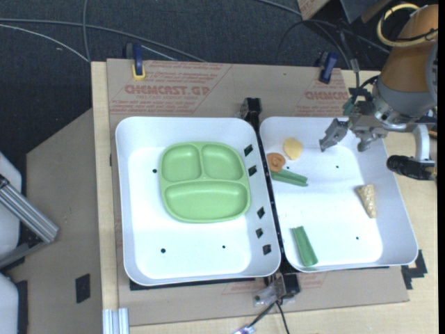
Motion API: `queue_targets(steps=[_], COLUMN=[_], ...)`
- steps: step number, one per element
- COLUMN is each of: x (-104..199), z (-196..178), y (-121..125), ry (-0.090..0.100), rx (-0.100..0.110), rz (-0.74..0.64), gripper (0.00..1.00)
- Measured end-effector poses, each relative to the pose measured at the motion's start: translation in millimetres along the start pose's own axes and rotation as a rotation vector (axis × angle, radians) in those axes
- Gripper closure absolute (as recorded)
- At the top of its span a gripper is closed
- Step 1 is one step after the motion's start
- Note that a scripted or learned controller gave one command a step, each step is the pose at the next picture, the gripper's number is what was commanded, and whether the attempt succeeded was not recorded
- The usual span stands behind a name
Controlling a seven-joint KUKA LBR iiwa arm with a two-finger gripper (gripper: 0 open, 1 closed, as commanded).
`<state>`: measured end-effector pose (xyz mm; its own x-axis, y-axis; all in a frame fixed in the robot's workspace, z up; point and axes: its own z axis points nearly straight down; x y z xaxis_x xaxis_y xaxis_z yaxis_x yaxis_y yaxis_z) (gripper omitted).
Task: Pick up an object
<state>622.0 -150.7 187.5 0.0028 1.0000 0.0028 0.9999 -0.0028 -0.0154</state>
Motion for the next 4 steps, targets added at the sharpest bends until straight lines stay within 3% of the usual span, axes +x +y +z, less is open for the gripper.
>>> queue_targets(steps=[1, 3, 4], x=[0, 9, 10], z=[-9, 83, 103], y=[3, -5, -4], ry=[-0.002, -0.001, -0.001], rx=[-0.015, -0.010, -0.012], rz=[-0.003, -0.003, -0.003], gripper=[0.00, 0.00, 0.00])
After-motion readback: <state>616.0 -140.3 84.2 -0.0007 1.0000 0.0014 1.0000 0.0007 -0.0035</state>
